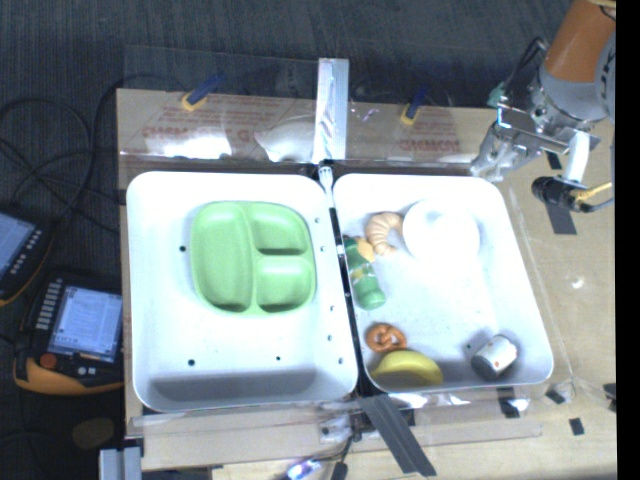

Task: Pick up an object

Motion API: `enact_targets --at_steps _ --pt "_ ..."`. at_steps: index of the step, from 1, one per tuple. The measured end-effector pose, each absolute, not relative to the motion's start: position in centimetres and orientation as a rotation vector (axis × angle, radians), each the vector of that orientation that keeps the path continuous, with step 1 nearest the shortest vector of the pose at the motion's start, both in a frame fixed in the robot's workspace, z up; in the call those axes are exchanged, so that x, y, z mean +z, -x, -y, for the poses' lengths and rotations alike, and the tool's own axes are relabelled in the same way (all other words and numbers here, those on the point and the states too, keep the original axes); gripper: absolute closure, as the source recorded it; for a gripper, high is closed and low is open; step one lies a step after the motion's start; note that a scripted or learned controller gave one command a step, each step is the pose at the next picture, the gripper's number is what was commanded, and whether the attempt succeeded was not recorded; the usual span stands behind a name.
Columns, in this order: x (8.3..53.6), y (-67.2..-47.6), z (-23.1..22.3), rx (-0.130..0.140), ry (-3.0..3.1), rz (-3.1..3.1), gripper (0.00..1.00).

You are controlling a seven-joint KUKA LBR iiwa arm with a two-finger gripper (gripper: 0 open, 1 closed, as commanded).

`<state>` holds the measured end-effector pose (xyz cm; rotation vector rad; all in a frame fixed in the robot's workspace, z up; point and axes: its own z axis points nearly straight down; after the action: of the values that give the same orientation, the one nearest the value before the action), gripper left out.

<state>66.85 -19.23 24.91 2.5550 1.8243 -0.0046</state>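
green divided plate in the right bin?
No, the green divided plate lies in the left bin; the right bin holds the green bottle and banana.

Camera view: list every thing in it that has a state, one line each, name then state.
green divided plate: lying flat in the left bin, right way up.
white bowl: resting in the right bin, near its far side.
green bottle: lying on its side by the divider.
banana: lying flat at the near wall.
pretzel: flat, touching the banana.
silver can: tipped on its side.
tool: raised outside the right bin's far corner, holding nothing.
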Motion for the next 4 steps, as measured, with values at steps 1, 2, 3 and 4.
enact_targets --at_steps 1,2,3,4 --pt "20.2 -60.0 16.0 -0.007 -2.934 -1.135 1.00" --pt "22.4 -61.3 10.0 -0.007 -3.105 -0.469 1.00" --pt "22.1 -63.5 4.6 -0.008 -3.127 -0.331 1.00" --pt "21.7 -61.2 3.2 -0.010 -3.128 -0.325 1.00"
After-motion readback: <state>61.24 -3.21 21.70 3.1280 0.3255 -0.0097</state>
